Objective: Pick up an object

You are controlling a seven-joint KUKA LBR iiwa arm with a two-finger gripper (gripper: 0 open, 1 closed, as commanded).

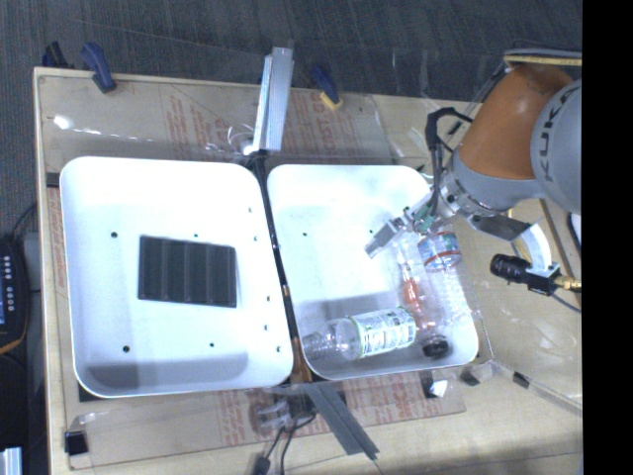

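Two clear plastic bottles lie in the right bin (326, 206). One bottle with a white label (361, 334) rests on its side along the bin's 6 o'clock wall, its cap end pointing toward 8 o'clock. A second clear bottle (430, 280) lies toward the bin's 3 o'clock side, running from about 12 to 6 o'clock, with a blue-and-red label near its upper end and an orange-red streak along its body; a dark cap (435, 346) sits at its lower end, near the bin's 5 o'clock corner.

The gripper (401, 228) hangs just at the 11 o'clock end of this second bottle, above the bin floor. Its grey fingers point toward 8 o'clock, and whether it is released or clenched I cannot tell, since the fingers blur together with the bottle's clear plastic. Nothing visibly sits between them.

The arm (509, 137) comes in from 3 o'clock, its orange band bulging above the wrist and partly cut off at the frame's edge.

The left bin (99, 206) holds a flat dark rectangular object (188, 270) near its middle, its nature hard to make out.
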